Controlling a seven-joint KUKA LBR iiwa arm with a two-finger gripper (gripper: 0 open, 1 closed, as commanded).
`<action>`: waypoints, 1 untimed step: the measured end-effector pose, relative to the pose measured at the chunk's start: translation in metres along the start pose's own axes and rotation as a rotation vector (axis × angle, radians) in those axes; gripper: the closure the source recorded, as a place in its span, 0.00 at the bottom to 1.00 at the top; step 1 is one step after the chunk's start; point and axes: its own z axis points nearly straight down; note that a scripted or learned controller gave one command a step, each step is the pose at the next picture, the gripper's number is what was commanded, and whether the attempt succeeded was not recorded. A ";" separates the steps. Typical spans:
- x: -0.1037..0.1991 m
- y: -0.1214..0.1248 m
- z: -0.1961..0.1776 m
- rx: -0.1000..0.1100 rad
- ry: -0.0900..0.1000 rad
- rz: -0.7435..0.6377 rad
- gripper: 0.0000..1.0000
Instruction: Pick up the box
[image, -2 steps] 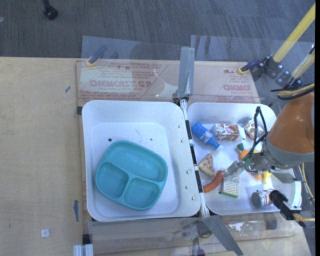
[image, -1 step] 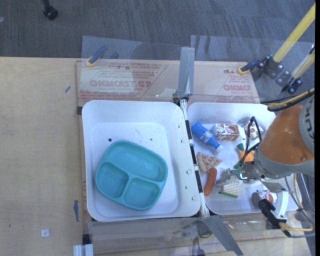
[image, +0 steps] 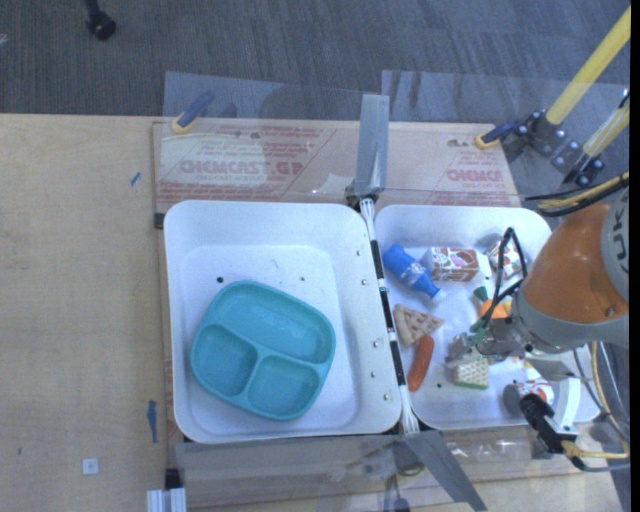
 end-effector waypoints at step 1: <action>0.056 0.001 -0.114 0.008 -0.001 0.090 1.00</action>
